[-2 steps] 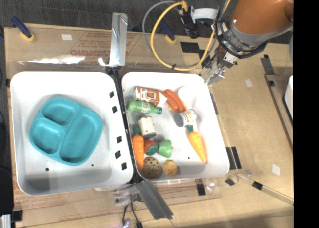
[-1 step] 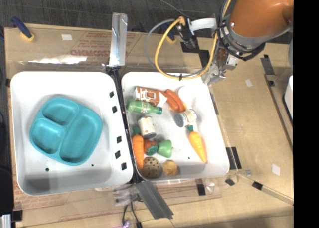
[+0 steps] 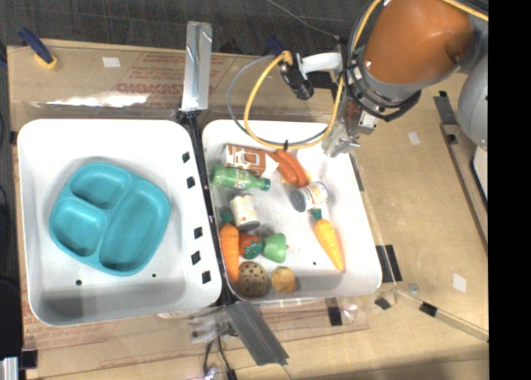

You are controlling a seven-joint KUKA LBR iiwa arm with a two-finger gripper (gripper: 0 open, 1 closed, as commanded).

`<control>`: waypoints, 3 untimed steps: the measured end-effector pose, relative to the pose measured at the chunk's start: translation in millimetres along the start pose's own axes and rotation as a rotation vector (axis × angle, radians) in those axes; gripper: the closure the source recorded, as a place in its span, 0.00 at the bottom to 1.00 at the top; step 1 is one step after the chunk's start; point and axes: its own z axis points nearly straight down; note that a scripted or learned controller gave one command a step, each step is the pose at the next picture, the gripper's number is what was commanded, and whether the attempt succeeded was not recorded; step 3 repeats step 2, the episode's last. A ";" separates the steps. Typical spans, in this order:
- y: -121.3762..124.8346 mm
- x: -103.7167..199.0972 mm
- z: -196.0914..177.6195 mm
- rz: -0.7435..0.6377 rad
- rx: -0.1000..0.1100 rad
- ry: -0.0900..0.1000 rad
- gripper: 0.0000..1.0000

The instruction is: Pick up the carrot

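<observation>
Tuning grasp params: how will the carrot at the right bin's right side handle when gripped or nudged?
The carrot looks like moulded plastic, so probably stiff and light. Its tapered, rounded body may slip from the fingers or roll if nudged. It lies clear of the small can, so approach looks unobstructed.

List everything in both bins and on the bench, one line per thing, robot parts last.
carrot: 1, orange with green top, right bin, right side
second carrot: 1, orange, right bin, left wall
bottle: 1, green, right bin, upper left
can: 1, silver, right bin, centre
divided plate: 1, teal, left bin
left bin: 1, white
right bin: 1, white
bench: 1, tan
arm: 1, grey and orange, upper right
gripper: 1, over right bin's top right corner
</observation>
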 end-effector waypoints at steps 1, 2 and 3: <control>0.3 0.1 27.9 -0.001 -0.001 0.000 1.00; -1.3 1.3 -3.6 -0.003 -0.001 0.006 1.00; -1.3 1.3 -3.6 -0.003 -0.001 0.006 1.00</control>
